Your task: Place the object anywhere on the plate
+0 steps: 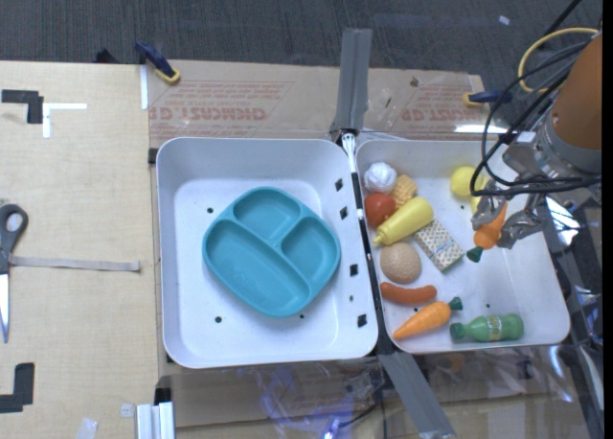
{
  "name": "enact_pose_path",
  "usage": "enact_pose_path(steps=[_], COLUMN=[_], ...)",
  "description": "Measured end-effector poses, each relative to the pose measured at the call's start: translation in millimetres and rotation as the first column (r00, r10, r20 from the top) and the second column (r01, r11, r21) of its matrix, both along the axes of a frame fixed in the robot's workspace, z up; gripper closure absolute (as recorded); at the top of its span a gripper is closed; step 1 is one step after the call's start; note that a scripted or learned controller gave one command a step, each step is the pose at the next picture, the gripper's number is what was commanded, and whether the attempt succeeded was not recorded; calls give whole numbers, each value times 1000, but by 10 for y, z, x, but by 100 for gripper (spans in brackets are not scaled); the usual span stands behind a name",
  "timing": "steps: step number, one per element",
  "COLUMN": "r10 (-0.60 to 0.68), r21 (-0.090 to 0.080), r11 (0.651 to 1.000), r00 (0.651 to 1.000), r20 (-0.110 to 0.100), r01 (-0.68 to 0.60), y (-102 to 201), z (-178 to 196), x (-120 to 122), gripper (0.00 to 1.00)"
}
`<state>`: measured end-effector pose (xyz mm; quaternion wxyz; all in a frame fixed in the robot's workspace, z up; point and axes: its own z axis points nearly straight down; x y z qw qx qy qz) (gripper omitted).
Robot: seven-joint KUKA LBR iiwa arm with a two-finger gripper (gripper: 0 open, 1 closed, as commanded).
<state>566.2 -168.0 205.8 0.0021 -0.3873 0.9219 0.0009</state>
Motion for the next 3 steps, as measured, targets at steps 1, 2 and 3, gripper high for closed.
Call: enact_pose_path(steps=[1,2,3], r10=[91,-247,-148], r21=[-2,0,0], r11=[996,969,989], r00=[996,969,989], r20=[0,3,2], r01=[-91,247,148], y=[533,1414,2197], z=[-1128,-130,166], x=[-145,-208,-140], gripper=[100,100,100])
